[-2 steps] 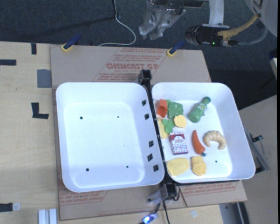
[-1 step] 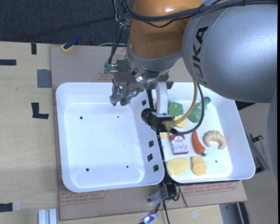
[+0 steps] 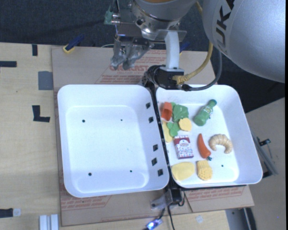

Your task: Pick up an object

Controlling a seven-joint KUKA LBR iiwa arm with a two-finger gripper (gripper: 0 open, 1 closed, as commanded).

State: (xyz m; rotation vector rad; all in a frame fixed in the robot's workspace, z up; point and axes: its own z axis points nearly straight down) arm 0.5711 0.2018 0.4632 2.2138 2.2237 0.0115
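Observation:
My gripper (image 3: pixel 126 61) hangs high above the bench, behind the back rim of the left bin (image 3: pixel 62 99), open with nothing between its fingers. The right bin (image 3: pixel 244 128) holds several toy foods: an orange cup (image 3: pixel 167 110), a green leafy piece (image 3: pixel 180 111), a green bottle (image 3: pixel 205 113), a yellow round piece (image 3: pixel 185 124), a croissant (image 3: pixel 221 143), a red chili (image 3: pixel 203 146), a red and white box (image 3: pixel 183 147), a yellow lump (image 3: pixel 183 170) and a corn cob (image 3: pixel 204 170). All of them lie well in front of and to the right of the gripper.
The left bin has a bare white floor. The two bins meet at a black-clipped middle wall (image 3: pixel 155 138). A cardboard sheet (image 3: pixel 86 66) lies under the bins. The arm's big grey body (image 3: pixel 249 28) fills the upper right.

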